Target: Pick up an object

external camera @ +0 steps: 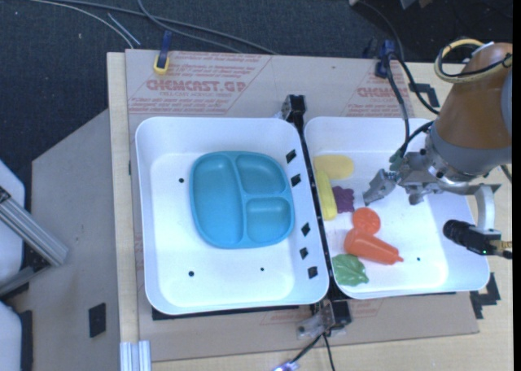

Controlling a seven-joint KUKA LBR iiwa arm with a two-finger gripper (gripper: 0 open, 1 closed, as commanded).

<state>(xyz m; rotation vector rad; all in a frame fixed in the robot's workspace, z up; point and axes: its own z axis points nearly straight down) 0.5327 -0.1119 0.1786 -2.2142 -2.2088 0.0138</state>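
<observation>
My biggest risk is the crowding: the orange carrot (373, 247), the orange ball (365, 220), the purple piece (343, 198), the yellow banana (328, 184) and the green leaf (349, 269) lie bunched against the divider in the right bin (431, 276), so I could nudge neighbours and come up with nothing. My gripper (379, 186) hangs just above and right of them, reaching in from the right, tilted left; I cannot tell how my jaws stand.
</observation>
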